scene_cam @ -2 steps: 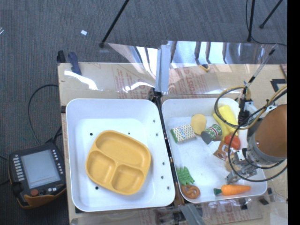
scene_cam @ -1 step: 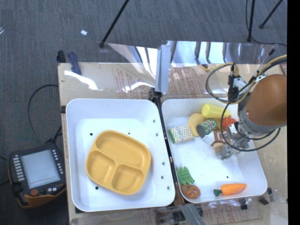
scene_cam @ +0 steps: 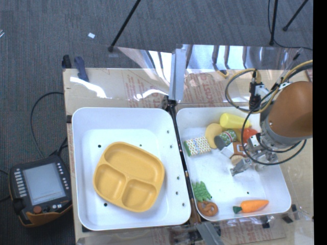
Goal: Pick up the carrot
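Observation:
The carrot (scene_cam: 251, 206), orange with a small green top on its left end, lies flat near the front edge of the right bin (scene_cam: 225, 182). My gripper (scene_cam: 241, 167) hangs over the middle of that bin, below the grey wrist and its orange band (scene_cam: 290, 111). It is well behind the carrot and slightly to its left, apart from it. Nothing is visibly held by it.
Behind and left of the gripper lie a yellow bottle (scene_cam: 234, 120), a small can (scene_cam: 227, 137), a red item (scene_cam: 249, 134) and a cracker box (scene_cam: 197, 146). A green toy (scene_cam: 202, 191) and a pretzel (scene_cam: 208, 207) lie left of the carrot. The left bin (scene_cam: 87, 137) holds a yellow divided tray (scene_cam: 129, 176).

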`<state>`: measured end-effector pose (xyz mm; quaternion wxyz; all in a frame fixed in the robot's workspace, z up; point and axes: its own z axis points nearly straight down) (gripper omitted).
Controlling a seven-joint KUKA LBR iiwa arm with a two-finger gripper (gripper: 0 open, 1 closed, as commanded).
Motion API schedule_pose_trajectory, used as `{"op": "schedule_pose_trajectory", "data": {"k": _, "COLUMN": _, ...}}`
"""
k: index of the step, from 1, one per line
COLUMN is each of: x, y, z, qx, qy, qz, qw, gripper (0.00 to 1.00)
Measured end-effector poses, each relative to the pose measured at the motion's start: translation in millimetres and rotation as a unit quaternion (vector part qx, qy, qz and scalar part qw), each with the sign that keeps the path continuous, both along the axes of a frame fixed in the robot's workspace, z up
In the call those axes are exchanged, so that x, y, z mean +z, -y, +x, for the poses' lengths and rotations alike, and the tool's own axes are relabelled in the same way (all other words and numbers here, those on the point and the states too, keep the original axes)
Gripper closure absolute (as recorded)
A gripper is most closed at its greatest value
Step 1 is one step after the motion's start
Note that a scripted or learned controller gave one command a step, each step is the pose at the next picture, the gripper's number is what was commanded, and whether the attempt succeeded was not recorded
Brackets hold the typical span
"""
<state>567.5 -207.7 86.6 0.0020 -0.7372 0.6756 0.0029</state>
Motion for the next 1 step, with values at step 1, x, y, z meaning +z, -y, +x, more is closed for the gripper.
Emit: {"op": "schedule_pose_trajectory", "data": {"k": 1, "x": 1.4, "y": -9.8, "z": 72.2, "qx": -0.304, "qy": 0.000, "qz": -0.0003, "qw": 0.9525, "gripper": 0.00}}
